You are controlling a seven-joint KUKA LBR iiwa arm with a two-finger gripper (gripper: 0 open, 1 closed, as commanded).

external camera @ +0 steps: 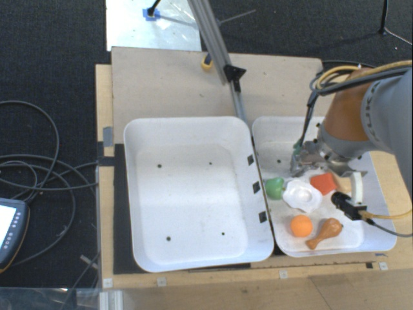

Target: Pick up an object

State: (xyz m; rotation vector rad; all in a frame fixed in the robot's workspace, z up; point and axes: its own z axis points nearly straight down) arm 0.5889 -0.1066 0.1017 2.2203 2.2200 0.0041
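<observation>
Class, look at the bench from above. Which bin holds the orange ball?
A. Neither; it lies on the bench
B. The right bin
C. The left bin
B: the orange ball lies in the right bin, beside the brown drumstick-shaped toy.

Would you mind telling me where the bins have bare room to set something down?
The left bin is bare wall to wall. The right bin is bare only along its far edge; green, white, red, orange and brown objects crowd its near half.
</observation>
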